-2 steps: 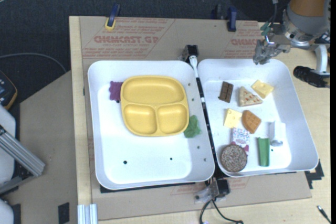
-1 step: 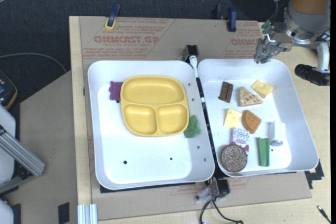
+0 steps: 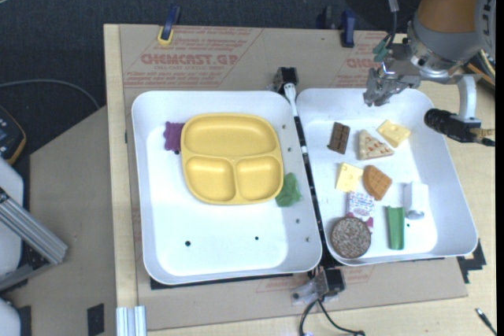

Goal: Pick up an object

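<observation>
Down at the near edge of the right bin (image 3: 453,193) sat a round brown cookie (image 3: 350,237), and just to its right a green marker (image 3: 395,227) lay lengthwise beside a small white-and-grey piece (image 3: 413,199). Just above the cookie rested a little white packet (image 3: 361,204) with red print, touching an orange waffle-like piece (image 3: 377,182). To the left of that lay a pale yellow cheese square (image 3: 349,177). Further back came a toast-coloured triangular wedge (image 3: 374,145), a dark chocolate bar (image 3: 339,138) to its left, and a second yellow cheese piece (image 3: 393,132) to its right.

Up at the bin's far rim hung the gripper (image 3: 380,94), on the grey arm (image 3: 449,27) with its orange band, reaching in from the right. It was poised above the far wall of the bin, well clear of every object; nothing sat between its fingers, which looked drawn close together, though the angle made that hard to judge. The nearest items, the chocolate bar and the second cheese piece, lay nearer the camera than the gripper, apart from it.

Over in the left bin (image 3: 150,193) a yellow divided plate (image 3: 232,157) sat in the far half, with a purple scrap (image 3: 172,135) touching its left edge and a green leafy piece (image 3: 288,190) tucked against its near right corner.
</observation>
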